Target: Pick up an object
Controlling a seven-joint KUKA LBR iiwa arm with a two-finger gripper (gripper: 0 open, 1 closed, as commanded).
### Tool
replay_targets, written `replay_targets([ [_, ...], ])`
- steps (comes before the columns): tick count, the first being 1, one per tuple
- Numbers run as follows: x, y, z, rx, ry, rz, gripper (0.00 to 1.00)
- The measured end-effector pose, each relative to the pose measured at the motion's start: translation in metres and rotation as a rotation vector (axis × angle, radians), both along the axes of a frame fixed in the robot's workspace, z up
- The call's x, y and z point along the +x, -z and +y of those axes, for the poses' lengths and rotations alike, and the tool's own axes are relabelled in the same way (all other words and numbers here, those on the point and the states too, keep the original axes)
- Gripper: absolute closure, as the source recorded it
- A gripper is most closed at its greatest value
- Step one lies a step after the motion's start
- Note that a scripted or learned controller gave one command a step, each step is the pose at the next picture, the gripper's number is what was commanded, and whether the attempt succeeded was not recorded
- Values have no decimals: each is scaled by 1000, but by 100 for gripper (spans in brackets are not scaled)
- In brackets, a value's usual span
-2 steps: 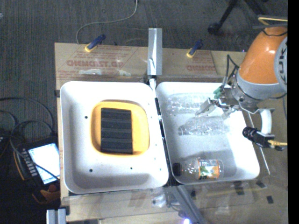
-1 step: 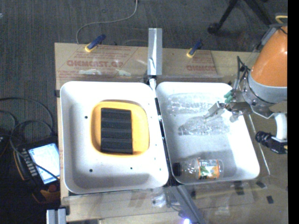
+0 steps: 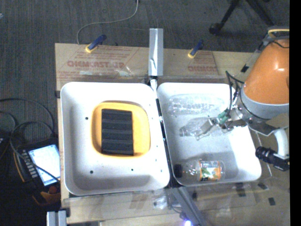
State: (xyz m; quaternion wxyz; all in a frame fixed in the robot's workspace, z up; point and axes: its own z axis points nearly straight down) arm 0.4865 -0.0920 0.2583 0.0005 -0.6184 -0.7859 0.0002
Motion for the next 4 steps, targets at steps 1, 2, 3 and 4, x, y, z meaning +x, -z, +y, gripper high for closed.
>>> replay_targets([
  [1, -3, 75, -25, 1, -103, 1, 0],
  [2, 107, 116, -52, 0, 50, 1, 0],
  [3, 111, 167, -56, -4, 17, -12, 0],
  [4, 140, 131, -88, -2, 85, -1, 0],
])
